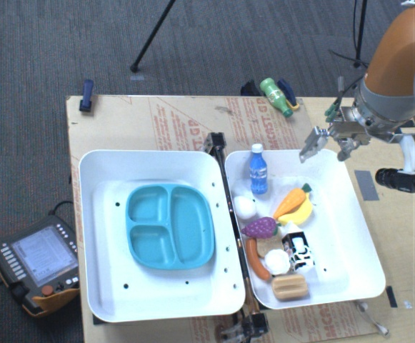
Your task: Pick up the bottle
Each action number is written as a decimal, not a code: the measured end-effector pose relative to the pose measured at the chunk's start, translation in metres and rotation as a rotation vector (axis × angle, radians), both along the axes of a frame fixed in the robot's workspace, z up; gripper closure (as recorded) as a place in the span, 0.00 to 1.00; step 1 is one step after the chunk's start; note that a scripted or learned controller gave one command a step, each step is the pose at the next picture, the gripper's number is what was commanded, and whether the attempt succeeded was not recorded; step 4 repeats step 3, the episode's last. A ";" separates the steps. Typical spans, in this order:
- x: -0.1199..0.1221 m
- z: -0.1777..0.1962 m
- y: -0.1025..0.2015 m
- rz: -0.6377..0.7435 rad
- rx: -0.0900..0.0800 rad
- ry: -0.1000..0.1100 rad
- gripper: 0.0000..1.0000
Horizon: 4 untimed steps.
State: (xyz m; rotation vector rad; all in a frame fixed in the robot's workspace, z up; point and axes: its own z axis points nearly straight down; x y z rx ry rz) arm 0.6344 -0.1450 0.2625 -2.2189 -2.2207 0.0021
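A small blue bottle [258,171] with a white cap stands upright in the right bin [357,227], near its far left corner. A green bottle [276,96] lies on its side on the bench behind that bin. My gripper [328,148] hangs over the right bin's far edge, to the right of the blue bottle and well apart from it. Its fingers [310,147] are open with nothing between them.
The right bin also holds an egg [245,207], purple grapes [259,227], a carrot [291,201], a banana [301,214], a hot dog [257,259] and bread [289,286]. A teal divided plate [170,226] lies in the left bin [93,191]. A blue clamp [86,95] grips the bench's far left corner.
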 end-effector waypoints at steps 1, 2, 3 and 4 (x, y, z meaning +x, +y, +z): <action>0.008 -0.141 0.058 -0.022 0.001 0.004 0.00; 0.009 -0.129 0.058 -0.023 0.002 0.003 1.00; -0.073 0.023 0.144 -0.037 0.001 -0.004 1.00; -0.073 0.023 0.144 -0.037 0.001 -0.004 1.00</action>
